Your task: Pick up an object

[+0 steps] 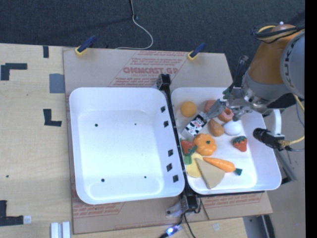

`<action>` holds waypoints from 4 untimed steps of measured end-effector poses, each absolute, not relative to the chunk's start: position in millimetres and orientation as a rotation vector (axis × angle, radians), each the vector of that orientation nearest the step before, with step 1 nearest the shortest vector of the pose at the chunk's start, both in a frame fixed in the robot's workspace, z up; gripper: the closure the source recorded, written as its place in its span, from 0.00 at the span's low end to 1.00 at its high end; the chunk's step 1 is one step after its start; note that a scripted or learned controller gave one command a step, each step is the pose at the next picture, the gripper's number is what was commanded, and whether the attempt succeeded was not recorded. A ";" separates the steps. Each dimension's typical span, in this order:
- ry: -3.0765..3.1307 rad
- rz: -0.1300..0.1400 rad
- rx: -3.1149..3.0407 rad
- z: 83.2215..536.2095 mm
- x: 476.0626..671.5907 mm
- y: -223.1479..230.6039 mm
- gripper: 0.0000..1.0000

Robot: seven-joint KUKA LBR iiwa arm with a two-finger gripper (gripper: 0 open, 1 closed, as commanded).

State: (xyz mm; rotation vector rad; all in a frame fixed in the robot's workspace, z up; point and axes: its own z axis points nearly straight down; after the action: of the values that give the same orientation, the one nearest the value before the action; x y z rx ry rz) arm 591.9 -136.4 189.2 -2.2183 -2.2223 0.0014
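The right white bin [265,175] holds several toy foods: an orange ball [187,108], a black-and-white cow-patterned toy [195,125], a brown potato [216,128], a white egg [233,128], a strawberry [240,143], an orange pumpkin [205,144], a carrot [220,164] and a tan wedge [210,176]. My gripper [224,115] hangs low over the bin's back part, open, its fingers spread on either side of a small red-orange piece [227,115]. I cannot tell whether the fingers touch that piece.
The left white bin [119,143] lies beside the right one, with a black divider strip [170,133] between them. The arm's orange band [270,58] and a black cable fitting [265,137] overhang the right bin's right rim. Both bins rest on a cardboard sheet [143,68].
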 end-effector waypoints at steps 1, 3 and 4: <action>-2.221 0.001 -2.218 99.2 602.5 -102.6 0.00; -2.235 -0.010 -2.218 189.8 654.7 -53.3 1.00; -2.231 -0.006 -2.212 235.1 648.6 9.3 1.00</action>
State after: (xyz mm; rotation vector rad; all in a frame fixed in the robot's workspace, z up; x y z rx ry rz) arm 648.6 9.3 235.1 -2.2123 -2.2308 -0.0064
